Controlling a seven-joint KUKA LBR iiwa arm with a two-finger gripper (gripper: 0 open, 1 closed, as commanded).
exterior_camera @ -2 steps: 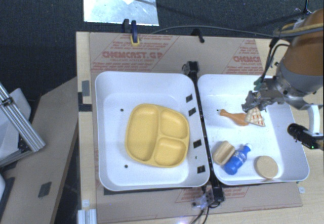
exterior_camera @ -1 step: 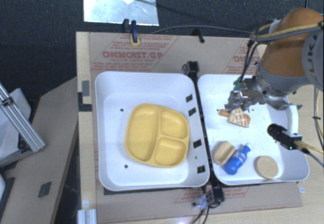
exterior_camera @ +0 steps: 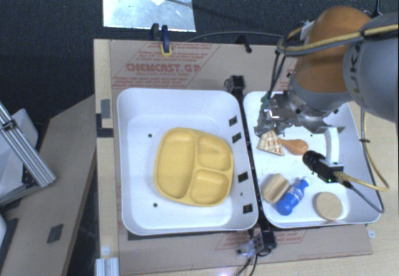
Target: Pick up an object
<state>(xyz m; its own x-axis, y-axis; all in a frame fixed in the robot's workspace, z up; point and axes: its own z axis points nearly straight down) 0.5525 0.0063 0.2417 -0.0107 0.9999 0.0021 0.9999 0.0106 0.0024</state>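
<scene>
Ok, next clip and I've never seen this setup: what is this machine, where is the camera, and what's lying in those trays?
One fixed camera looks down at a slant. The grey and orange shape at the right is a robot arm; its gripper hangs low over the right bin, above a waffle-patterned wedge. Whether it holds anything can't be told. That bin also holds an orange piece, a tan block, a blue bottle and a tan disc. The left bin holds a yellow divided plate.
</scene>
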